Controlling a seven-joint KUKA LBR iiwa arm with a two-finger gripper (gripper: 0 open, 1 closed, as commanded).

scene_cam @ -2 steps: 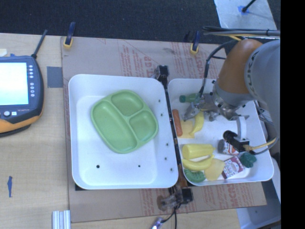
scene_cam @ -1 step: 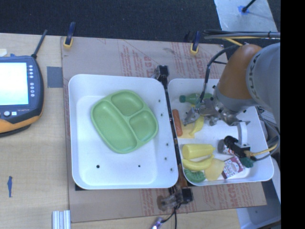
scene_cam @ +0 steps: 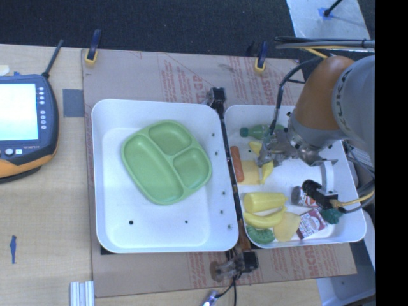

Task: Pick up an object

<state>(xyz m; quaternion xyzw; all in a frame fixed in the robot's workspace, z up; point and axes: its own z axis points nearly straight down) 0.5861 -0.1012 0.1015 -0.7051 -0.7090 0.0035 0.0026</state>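
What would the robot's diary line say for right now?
arm: over right bin | gripper: low among toys, by yellow piece | grasp: unclear | left bin: green plate

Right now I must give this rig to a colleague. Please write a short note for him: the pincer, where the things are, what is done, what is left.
Pincer: low inside the right white bin, above the small yellow pieces near its left wall. Whether it is open or shut cannot be told, and no object is seen between it.
Things: the green divided plastic plate lies alone in the left white bin. The right bin holds the orange sausage-shaped toy, a small green bottle, yellow banana-like pieces and a red-and-white packet.
Done: no pick can be confirmed.
Left: grasp one object and lift it.
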